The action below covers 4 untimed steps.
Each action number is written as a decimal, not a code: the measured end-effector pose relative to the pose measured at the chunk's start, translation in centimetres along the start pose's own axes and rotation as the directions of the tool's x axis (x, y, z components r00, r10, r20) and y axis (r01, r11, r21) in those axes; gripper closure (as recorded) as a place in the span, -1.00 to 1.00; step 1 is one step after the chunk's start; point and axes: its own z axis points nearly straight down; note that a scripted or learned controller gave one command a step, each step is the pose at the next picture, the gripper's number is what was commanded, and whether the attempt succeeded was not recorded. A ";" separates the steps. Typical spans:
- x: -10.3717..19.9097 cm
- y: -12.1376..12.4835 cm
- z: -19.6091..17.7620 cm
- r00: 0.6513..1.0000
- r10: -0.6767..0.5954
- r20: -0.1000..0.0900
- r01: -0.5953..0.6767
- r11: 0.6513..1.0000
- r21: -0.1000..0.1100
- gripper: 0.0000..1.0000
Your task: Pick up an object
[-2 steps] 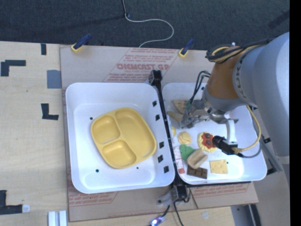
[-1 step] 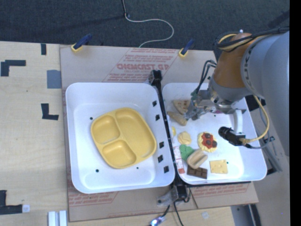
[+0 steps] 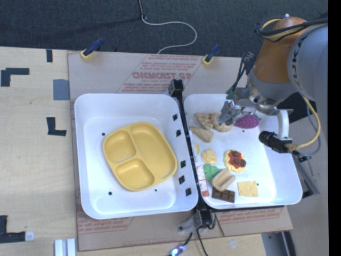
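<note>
Glossy brown chocolate slab [image 3: 224, 196] lies flat; fingers [image 3: 226, 112] state unclear above lumpy tan pastry [image 3: 211, 120].

The grey arm [image 3: 311, 52] reaches in from the right, its orange band [image 3: 274, 47] above the wrist, and the gripper [image 3: 228, 113] points down near the right bin's far edge.

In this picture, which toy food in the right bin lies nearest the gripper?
The tan croissant-like piece, right beside the gripper at the bin's far side; the cheese slice and chocolate bar lie at the near edge.
</note>
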 end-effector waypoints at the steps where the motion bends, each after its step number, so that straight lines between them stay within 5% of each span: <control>1: 0.1 0.1 -2.3 1.000 0.000 -0.001 0.000 1.000 0.004 1.00; 3: 6.5 -8.7 -1.8 1.000 0.001 -0.002 -0.001 1.000 0.012 1.00; 4: 9.0 -8.9 -2.6 1.000 -0.002 -0.002 0.002 1.000 0.007 1.00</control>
